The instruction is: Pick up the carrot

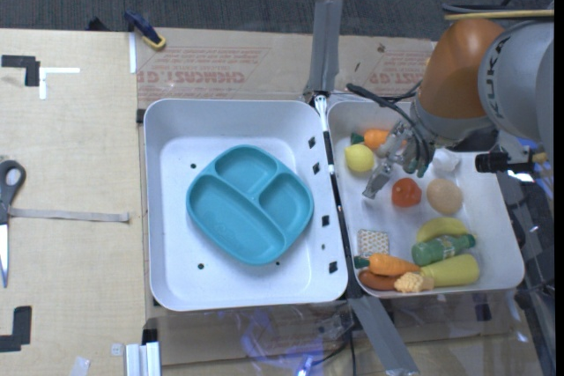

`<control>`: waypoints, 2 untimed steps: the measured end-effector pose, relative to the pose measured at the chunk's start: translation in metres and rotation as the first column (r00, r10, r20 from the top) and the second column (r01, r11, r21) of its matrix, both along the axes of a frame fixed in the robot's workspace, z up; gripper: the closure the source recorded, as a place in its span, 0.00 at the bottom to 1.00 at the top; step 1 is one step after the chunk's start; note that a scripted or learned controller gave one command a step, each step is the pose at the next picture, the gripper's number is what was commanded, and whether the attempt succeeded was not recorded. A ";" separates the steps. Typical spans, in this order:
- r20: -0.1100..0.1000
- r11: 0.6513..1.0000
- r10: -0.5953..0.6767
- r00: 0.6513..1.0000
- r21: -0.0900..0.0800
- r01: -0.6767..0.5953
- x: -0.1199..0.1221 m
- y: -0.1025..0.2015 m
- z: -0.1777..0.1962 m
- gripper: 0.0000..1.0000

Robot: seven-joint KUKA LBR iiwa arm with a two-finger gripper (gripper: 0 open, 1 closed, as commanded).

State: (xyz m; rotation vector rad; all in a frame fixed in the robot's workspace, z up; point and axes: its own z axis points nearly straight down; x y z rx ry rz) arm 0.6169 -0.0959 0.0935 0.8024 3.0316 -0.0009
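From my seat I see the arm (493, 75) — smooth grey casing with a glossy orange band — reaching in from the right over the right bin (507, 224), a shallow white plastic tub with rounded corners. The gripper (381, 180) hangs above the bin's upper left part, its thin metallic fingers pointing down and to the left; I see nothing between them, but I cannot tell how wide the jaws stand. The carrot (392, 263), a tapered orange piece with a small green top at its left end, lies near the front edge of the right bin, well apart from the gripper. Just below it sits a reddish sausage shape (377, 281) and a knobbly yellow corn piece (408, 282). Beside them to the right are a green bottle (441, 248) and a curved yellow banana (441, 229). A waffle-textured beige square (374, 242) lies just above the carrot. Closer to the gripper are a round lemon (359, 158), a small orange fruit (376, 137), a shiny red tomato (406, 192) and a pale smooth egg (445, 196). The left bin (167, 269) holds a turquoise divided plate (250, 204) — matte plastic, three compartments, soft rounded outline.
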 end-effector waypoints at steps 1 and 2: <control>-0.034 0.972 -0.237 0.971 -0.001 0.237 0.025 -0.009 -0.004 0.00; -0.045 0.907 -0.420 0.906 -0.001 0.421 0.030 -0.013 -0.005 0.00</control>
